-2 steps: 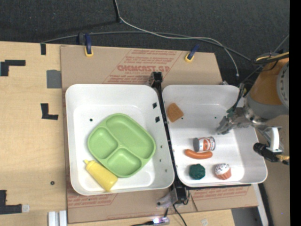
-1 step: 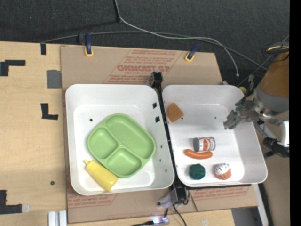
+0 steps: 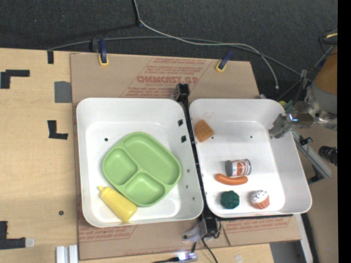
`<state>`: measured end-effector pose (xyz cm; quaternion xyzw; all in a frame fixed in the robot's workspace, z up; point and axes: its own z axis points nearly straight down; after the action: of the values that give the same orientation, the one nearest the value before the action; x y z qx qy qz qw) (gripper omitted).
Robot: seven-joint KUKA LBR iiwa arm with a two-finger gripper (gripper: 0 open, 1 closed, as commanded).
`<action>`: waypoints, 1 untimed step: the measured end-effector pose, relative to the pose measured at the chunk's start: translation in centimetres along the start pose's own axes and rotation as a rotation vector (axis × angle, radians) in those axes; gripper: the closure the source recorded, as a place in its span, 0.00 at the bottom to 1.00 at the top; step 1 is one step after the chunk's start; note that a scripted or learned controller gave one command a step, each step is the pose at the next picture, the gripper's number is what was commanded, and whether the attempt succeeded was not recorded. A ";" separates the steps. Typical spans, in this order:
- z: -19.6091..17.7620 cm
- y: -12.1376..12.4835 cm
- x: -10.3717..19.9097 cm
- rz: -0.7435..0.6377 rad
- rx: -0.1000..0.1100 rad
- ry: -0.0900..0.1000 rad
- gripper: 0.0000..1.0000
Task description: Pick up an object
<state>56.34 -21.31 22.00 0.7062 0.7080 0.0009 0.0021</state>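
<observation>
The right bin [image 3: 285,163] holds a tan bread slice [image 3: 204,130] at its far left, a small tin can [image 3: 238,167] lying on its side, an orange-red sausage [image 3: 231,179] just in front of it, a dark green round piece [image 3: 230,200] and a cupcake with white top [image 3: 259,199] near the front. My gripper [image 3: 281,126] hovers at the bin's right rim, above and right of the can, with nothing seen between its fingers. The arm's orange band [image 3: 329,75] shows at the right edge.
The left bin [image 3: 88,147] carries a green divided plate [image 3: 141,167] and a yellow squeeze bottle [image 3: 117,203] at its front left. Cardboard [image 3: 164,75] lies under both bins. A cable [image 3: 164,34] runs across the dark backdrop behind.
</observation>
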 end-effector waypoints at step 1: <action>0.3 0.0 0.0 0.002 0.005 0.001 1.00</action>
<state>56.35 -21.29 21.68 0.7069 0.7074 -0.0007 0.0002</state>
